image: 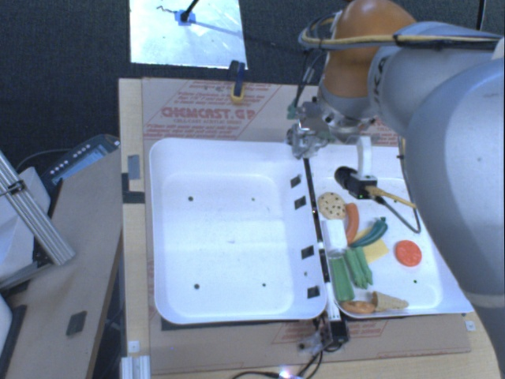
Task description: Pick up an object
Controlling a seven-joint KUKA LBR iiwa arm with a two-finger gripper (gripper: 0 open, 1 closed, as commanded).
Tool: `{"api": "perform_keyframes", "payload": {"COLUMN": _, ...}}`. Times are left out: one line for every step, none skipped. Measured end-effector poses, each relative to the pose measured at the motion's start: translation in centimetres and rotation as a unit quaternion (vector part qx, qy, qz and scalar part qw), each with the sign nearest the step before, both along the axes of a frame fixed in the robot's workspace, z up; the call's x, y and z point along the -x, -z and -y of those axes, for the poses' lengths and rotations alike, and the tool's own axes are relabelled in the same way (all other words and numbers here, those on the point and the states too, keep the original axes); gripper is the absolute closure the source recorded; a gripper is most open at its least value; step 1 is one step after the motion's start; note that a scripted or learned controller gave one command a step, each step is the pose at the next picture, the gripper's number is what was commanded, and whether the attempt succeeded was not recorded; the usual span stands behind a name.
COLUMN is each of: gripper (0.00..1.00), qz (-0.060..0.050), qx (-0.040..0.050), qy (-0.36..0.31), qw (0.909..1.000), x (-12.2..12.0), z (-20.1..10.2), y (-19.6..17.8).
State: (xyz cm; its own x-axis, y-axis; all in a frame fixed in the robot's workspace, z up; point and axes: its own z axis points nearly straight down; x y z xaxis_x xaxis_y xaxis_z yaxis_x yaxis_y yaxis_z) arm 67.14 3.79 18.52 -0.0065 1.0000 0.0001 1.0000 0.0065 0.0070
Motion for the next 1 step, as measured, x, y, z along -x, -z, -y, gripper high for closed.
{"api": "perform_keyframes", "payload": {"gripper": 1.0, "qz": 0.003, "qx": -0.0024, "qy": -0.003, "qw": 1.0, "x": 0.22, "z": -8.65, "y": -9.54}}
